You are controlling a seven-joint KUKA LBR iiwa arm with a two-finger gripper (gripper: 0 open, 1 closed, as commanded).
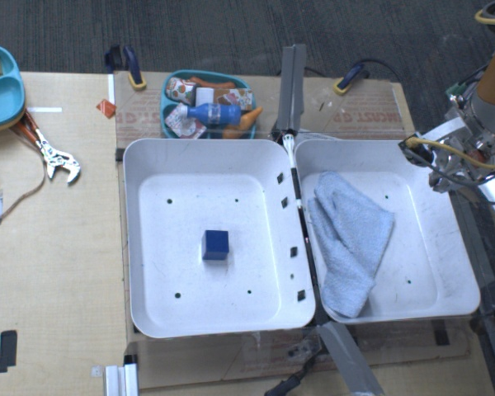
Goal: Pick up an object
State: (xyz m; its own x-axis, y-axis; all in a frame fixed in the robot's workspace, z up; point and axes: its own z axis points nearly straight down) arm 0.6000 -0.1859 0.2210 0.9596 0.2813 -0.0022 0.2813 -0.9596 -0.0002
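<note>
The blue cube (216, 245) lies near the centre of the left bin (148, 304), well apart from the claw (445, 172), which sits at the far right corner of the right bin (445, 304). The towel (346, 242) lies in the right bin, between cube and claw.

The cube is small, solid dark blue, and rests flat on the bin floor, touching nothing else. The towel is pale grey-blue, crumpled, and stretches from the far left of its bin toward the near rim.

The claw is partly cut off by the right frame edge and tangled with a yellow cable (445, 147); whether it is open or closed cannot be told. Nothing is seen held in it. Beyond the left bin, a teal tray (169, 89) holds mixed small items too cluttered to identify.
</note>
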